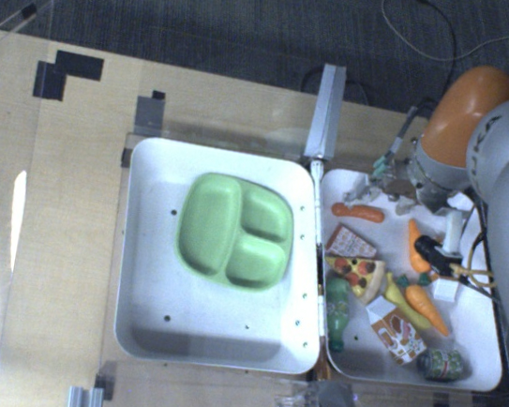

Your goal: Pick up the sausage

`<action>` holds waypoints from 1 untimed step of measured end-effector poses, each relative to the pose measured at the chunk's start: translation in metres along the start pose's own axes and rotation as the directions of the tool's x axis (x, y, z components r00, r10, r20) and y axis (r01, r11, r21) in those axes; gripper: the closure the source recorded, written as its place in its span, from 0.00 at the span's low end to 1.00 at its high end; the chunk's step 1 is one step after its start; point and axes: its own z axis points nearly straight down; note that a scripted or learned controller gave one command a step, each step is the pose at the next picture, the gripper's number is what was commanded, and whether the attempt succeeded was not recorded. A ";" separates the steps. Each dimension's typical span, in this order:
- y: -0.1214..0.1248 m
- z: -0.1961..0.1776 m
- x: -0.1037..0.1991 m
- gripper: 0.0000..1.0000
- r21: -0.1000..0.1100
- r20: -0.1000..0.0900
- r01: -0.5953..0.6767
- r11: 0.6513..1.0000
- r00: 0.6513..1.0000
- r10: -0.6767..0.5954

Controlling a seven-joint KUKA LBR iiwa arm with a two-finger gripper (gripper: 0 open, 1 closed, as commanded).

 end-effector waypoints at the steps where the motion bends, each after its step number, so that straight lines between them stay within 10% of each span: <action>1: -0.001 0.000 -0.004 0.00 0.004 -0.007 0.050 0.999 0.999 -0.050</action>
